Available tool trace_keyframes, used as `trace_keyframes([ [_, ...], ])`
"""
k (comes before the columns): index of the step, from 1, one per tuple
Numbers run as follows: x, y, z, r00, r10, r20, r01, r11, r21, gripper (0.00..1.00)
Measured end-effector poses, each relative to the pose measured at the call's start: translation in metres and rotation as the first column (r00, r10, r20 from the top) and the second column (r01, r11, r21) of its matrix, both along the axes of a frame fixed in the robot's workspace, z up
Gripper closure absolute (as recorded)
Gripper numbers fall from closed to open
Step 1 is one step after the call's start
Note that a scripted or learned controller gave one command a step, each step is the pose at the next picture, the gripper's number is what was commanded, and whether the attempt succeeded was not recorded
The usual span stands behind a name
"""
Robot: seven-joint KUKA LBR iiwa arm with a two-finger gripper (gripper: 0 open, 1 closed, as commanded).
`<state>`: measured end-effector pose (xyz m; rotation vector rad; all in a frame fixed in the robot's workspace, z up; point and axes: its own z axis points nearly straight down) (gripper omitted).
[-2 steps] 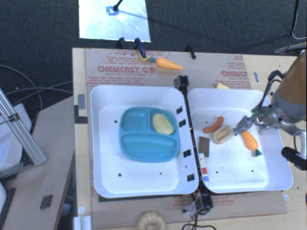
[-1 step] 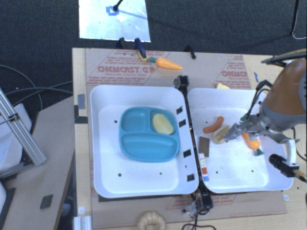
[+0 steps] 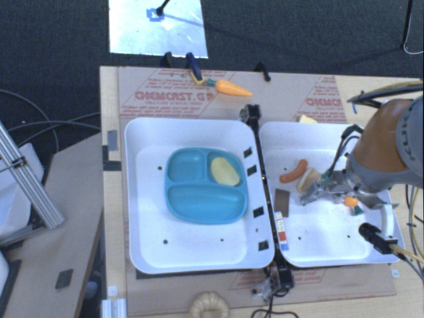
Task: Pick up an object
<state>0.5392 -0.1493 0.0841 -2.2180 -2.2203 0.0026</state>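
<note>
A toy carrot (image 3: 231,88) lies on the counter (image 3: 291,88) behind the bins. A shiny square sheet (image 3: 158,18) lies on the dark floor (farther back), and a metal frame (image 3: 26,177) stands at left.

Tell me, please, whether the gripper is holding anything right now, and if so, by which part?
It cannot be told. The gripper sits low in the right bin, right beside a pale beige object and near the sausage, but no object shows between its fingers.

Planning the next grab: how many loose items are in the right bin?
3 visible: a sausage, a brown block, and a pale piece at the gripper. The arm may hide more.
</note>
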Motion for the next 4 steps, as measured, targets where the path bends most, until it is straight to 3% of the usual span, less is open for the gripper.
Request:
trace_keyframes([
  [1, 0.001, 0.000, 0.013, 1.000, 0.000, 0.005, 0.000, 1.000, -0.001, 1.00],
  [4, 0.005, -0.008, 0.143, 1.000, 0.003, 0.010, -0.003, 1.000, -0.003, 1.00],
])
